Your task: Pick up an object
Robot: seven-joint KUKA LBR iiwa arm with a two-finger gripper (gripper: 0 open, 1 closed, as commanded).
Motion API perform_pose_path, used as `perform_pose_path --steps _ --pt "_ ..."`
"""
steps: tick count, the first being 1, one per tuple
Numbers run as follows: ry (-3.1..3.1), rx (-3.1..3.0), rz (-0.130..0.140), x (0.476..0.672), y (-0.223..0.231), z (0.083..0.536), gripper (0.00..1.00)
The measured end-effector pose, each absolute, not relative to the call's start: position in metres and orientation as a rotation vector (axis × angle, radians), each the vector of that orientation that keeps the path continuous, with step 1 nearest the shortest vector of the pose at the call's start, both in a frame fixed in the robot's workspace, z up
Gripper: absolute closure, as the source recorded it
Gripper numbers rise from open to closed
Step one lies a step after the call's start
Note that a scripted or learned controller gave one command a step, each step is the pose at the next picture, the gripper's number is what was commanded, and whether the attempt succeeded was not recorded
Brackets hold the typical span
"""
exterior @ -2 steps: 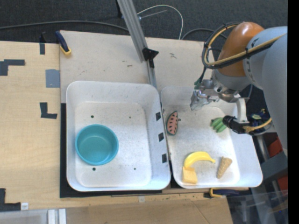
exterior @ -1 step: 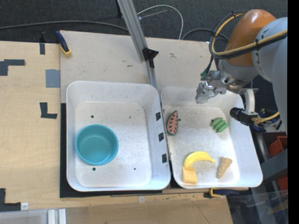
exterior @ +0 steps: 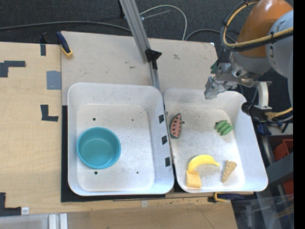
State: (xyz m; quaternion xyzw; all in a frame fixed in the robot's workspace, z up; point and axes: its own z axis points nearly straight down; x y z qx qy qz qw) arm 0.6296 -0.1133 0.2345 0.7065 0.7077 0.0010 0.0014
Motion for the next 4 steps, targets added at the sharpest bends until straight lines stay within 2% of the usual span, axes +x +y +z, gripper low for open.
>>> perform_pose_path --steps 2,3,4 --pt "2.230 2.217 -0.002 0.641 -0.022 0.230 1.00" --pt "2.231 2.215 0.001 0.639 0.034 0.239 1.00" --pt "2.230 2.216 -0.002 0.641 0.087 0.224 1.00"
